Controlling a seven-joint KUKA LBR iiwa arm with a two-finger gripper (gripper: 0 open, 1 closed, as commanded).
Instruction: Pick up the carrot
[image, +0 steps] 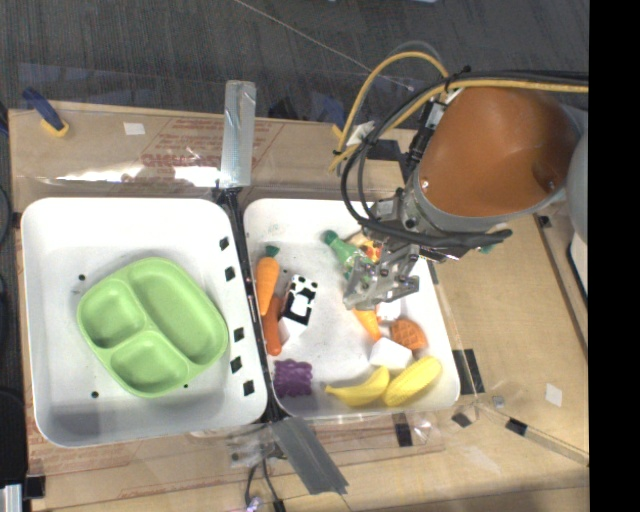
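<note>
Two shallow white bins sit side by side on the surface (520, 330), the left bin (40, 300) carrying a green divided plate (152, 325) and the right bin (320, 215) a scatter of toy foods. The carrot (268, 302) lies lengthwise along the left wall of the right bin, its green top toward the upper frame, just beside a black-and-white block (299, 299) and above a purple bunch of grapes (293, 376). The gripper (380, 285) hangs over the middle right of that bin, well apart from the carrot, above a small orange piece (368, 322) and near a green item (340, 245); how far it is open I cannot tell, and nothing is visibly held. A banana (362, 388) and a lemon (415, 379) lie along the lower edge, with a white piece (390, 353) and an orange round item (408, 333) just above them. Judging by this spread, the arm needs to shift toward frame left to reach the carrot. Black tape tabs mark the bin edges, a tan board underlies them, and dark carpet shows along the top of the frame.
</note>
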